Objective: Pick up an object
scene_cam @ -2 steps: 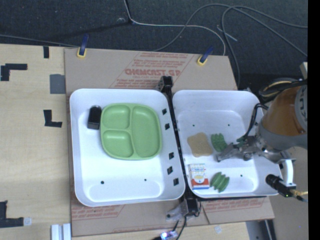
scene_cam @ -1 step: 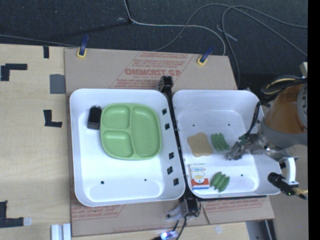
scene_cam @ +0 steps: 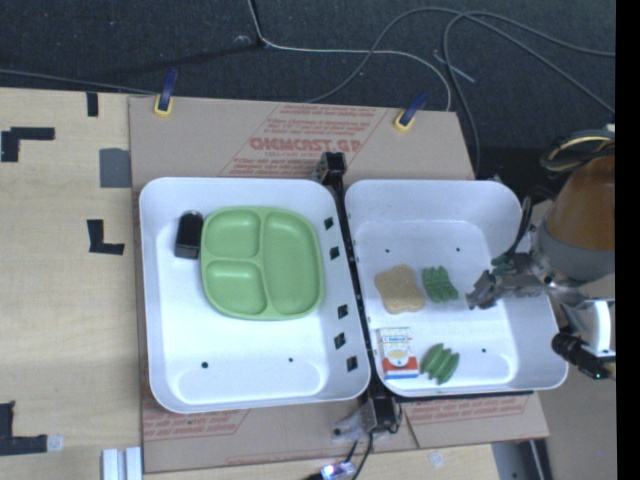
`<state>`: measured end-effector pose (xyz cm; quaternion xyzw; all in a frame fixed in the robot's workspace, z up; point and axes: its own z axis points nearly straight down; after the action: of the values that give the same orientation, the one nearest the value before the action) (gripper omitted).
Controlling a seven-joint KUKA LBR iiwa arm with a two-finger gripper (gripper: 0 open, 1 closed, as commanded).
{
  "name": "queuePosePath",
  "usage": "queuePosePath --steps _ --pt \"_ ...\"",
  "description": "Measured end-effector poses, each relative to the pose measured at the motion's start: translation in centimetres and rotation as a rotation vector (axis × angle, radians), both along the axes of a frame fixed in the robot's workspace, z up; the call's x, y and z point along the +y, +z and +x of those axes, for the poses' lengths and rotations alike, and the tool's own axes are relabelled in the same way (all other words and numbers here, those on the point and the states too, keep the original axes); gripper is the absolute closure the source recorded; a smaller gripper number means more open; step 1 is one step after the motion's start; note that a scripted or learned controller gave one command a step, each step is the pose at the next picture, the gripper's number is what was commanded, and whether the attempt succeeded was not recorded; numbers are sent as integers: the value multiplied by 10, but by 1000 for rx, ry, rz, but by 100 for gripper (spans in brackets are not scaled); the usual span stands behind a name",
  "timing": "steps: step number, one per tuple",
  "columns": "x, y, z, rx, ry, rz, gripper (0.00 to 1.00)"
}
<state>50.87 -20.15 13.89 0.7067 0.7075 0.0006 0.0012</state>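
The right bin (scene_cam: 500, 208) holds a tan sponge-like piece (scene_cam: 400, 288), a green ridged piece (scene_cam: 438, 283) next to it, a second green piece (scene_cam: 440, 362) near the front, and a small red and white carton (scene_cam: 398, 353). My gripper (scene_cam: 486, 290) hangs low over the right side of that bin, just right of the upper green piece and apart from it. Nothing shows between its fingers. The arm's orange band (scene_cam: 588, 208) sits above the bin's right rim.
The left bin (scene_cam: 160, 298) holds a green divided plate (scene_cam: 263, 263) and a small black block (scene_cam: 188, 235) at its left. A black clip row runs between the bins. Cables lie on the dark surface behind the bench.
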Motion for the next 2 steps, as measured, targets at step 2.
queuePosePath --steps 2 --pt "3 108 4 -3 1 -2 100"
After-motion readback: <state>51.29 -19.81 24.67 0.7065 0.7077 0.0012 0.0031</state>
